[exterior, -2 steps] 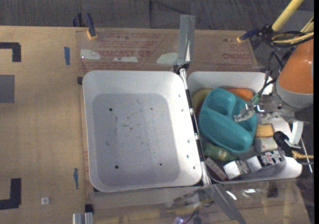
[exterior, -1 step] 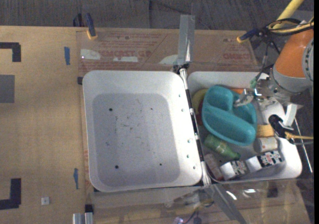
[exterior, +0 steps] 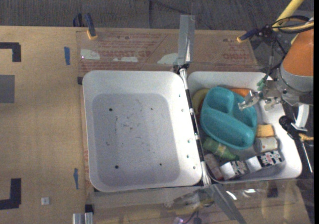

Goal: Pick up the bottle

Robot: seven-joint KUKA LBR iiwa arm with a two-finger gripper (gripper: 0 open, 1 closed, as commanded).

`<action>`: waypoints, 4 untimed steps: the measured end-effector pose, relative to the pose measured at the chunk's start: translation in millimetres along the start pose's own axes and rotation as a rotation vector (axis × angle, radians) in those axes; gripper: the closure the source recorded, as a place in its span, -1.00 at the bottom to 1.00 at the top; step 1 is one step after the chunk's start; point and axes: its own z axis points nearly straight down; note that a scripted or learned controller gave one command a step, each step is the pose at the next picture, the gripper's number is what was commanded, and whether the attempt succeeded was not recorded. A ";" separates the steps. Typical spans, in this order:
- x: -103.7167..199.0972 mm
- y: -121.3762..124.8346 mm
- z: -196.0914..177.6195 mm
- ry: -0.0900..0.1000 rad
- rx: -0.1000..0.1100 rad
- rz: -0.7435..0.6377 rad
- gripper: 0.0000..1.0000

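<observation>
**Over the right bin**

The tan surface (exterior: pixel 40 133) carries two white bins. I hang over the right bin (exterior: pixel 294 166); whether my fingers (exterior: pixel 251 99) are parted, I cannot tell. The bottle (exterior: pixel 218 148) lies beneath the teal tray (exterior: pixel 227 118).

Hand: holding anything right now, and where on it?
Cannot be told. The hand sits low over the teal tray in the right bin; nothing visible in its grip.
</observation>
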 end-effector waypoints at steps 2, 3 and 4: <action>31.8 -6.5 28.8 -0.005 -0.017 0.092 -1.00; 29.5 -5.9 19.9 -0.008 -0.019 0.095 1.00; 13.1 -28.8 30.8 0.002 -0.010 0.359 1.00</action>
